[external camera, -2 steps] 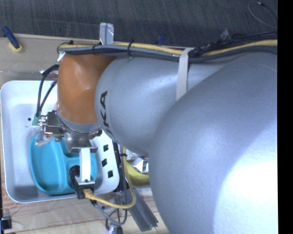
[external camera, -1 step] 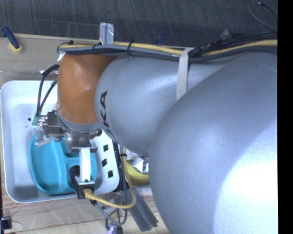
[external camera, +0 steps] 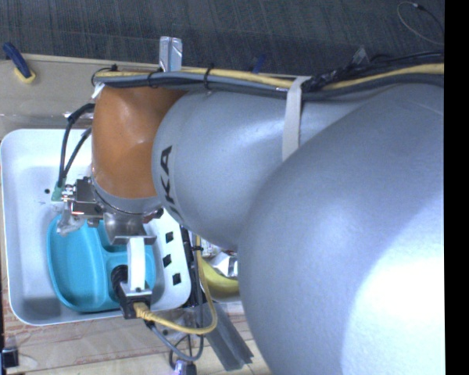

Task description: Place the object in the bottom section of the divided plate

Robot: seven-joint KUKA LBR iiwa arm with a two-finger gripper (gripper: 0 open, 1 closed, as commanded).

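Turquoise plastic divided plate (external camera: 82, 268) is seen at lower left inside the shallow white bin (external camera: 19, 209), directly beneath the wrist; claw state and object cannot be told.

A: Any readable markings?
B: One. Dark letters "KA" on the grey arm casing (external camera: 219, 155), just beside the orange band (external camera: 125, 143), running sideways in the camera view. The rest of the word is cut off by the casing's curve.
A: Anything else?
B: No.
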